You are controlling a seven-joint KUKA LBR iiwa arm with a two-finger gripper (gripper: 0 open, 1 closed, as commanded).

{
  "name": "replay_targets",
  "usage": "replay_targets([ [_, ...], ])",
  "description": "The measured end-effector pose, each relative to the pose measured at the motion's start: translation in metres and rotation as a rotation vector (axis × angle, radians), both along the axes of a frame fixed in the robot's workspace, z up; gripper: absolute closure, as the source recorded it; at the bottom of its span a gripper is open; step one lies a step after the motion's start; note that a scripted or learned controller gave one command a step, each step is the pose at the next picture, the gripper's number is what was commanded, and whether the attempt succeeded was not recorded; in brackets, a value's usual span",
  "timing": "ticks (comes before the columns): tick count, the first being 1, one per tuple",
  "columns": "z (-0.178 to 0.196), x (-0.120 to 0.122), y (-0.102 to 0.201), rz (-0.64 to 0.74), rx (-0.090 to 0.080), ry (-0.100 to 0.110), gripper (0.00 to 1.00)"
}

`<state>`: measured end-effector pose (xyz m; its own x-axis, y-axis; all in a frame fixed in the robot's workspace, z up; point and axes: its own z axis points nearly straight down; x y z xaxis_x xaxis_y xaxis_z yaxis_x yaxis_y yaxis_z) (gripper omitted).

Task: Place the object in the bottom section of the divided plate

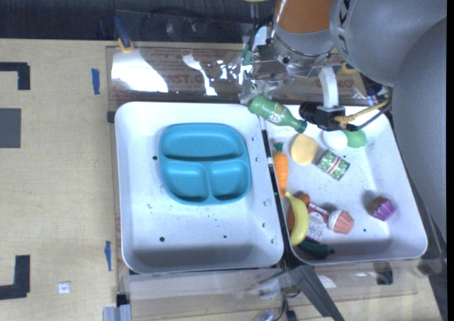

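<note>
A blue divided plate (206, 164) lies in the left bin (131, 185), with one wide section on its far side and two smaller ones on its near side, all bare. My gripper (258, 97) hangs over the far end of the rim between the two bins. It is shut on the upper end of a green bottle (277, 115) with a white label. The bottle slants down to the right, over the right bin's far-left corner.
The right bin (404, 192) holds several toy foods: a yellow fruit (303, 149), a carrot (281, 169), a banana (299, 220), a green-white packet (333, 165), a purple piece (383, 207) and a red-white can (320, 222). The arm's body covers the far right.
</note>
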<state>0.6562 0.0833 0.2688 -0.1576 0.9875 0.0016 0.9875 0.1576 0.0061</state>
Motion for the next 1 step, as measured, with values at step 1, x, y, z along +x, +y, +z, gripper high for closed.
replay_targets([
  [1,-0.087,0.0001,-0.0091,0.096,-0.003,0.011,1.0],
])
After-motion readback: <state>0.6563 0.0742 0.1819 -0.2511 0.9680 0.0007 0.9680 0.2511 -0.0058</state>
